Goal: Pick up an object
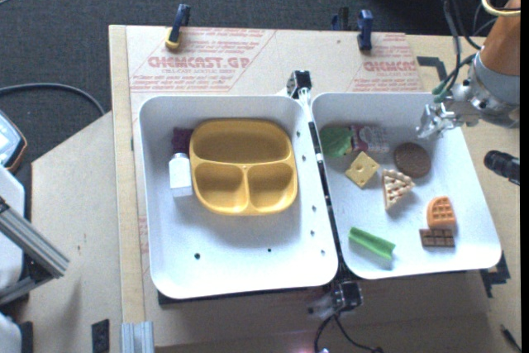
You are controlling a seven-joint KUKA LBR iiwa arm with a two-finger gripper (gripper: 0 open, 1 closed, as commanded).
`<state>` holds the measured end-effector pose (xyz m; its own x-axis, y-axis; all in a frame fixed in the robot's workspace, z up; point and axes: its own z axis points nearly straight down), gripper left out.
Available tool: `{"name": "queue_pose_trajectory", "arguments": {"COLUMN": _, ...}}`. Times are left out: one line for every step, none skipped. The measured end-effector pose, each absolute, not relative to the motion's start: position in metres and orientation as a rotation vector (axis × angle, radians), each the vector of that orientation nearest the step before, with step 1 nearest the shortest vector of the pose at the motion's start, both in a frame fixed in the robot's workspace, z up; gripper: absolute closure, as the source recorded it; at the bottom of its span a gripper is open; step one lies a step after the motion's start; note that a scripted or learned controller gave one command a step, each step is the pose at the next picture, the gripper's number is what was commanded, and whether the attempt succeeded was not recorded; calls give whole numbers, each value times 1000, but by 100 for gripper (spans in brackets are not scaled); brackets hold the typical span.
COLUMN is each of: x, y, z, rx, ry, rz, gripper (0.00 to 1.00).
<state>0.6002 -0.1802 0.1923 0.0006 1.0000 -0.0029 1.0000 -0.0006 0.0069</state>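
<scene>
1. You see the arm (496, 66) coming in from the right, over the top right corner of the right bin (483, 202).
2. Its gripper (431, 121) hangs just inside that bin's top edge. The fingers are too small and blurry here, so you cannot tell how far apart they are, and you see nothing between them.
3. Take the brown cookie (412, 159) as your landmark. It lies just below and a bit left of the gripper, apart from it.
4. Left of the cookie is a yellow cheese slice (362, 170) with holes. Further left is a green lump (335, 142), close to the bin's left wall.
5. Between the green lump and the cookie, a little higher, is a small wrapped thing (369, 135). You cannot tell what it is.
6. Just below the cookie, a little left, is a tan wedge (396, 187) with a criss-cross top.
7. Below the cookie and to the right is an orange waffle (441, 212), with a brown chocolate piece (437, 238) touching its lower edge.
8. Far below the cookie and to the left is a green stick (371, 245).
9. Well left of the cookie, the left bin (157, 227) holds a yellow tray (244, 165) with three parts. A small white bottle (180, 174) sits by the tray's left side.
10. Both bins sit on the desk (124, 178).
</scene>
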Motion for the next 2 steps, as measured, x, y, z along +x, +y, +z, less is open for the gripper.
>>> {"name": "queue_pose_trajectory", "arguments": {"x": 602, "y": -181, "z": 228, "rx": 2215, "ry": 2218, "rz": 5, "gripper": 100}}
{"name": "queue_pose_trajectory", "arguments": {"x": 564, "y": -134, "z": 225, "rx": 2222, "ry": 2228, "rz": -2, "gripper": 100}}
